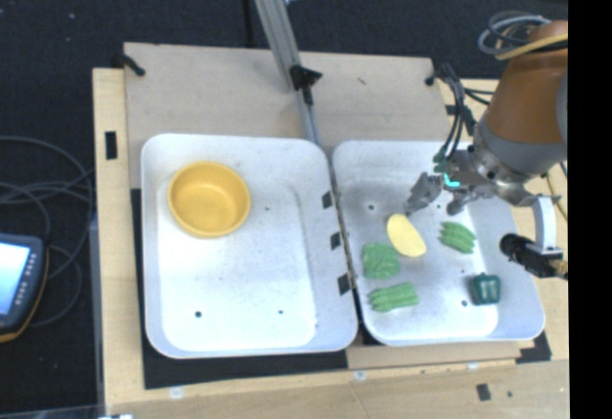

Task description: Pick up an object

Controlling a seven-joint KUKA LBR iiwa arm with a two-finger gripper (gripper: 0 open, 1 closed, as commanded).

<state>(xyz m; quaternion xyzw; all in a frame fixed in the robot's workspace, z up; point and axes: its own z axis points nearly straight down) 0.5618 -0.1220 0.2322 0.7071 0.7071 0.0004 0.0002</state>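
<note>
The pale yellow oval piece [406,236] lies loose mid-floor in the right white bin [382,168]. The gripper [437,193] hovers just above it, fingers spread and empty, likely lining up. Around it sit green lumpy toys [381,261], [393,296], [457,236] and a dark green block [484,289]. The left white bin [287,312] holds a yellow plastic bowl [209,199].

Matt speckled white plastic bins [239,312], smooth yellow plastic bowl [209,199], pale wooden bench [229,82], brushed metal post [273,6]
</note>
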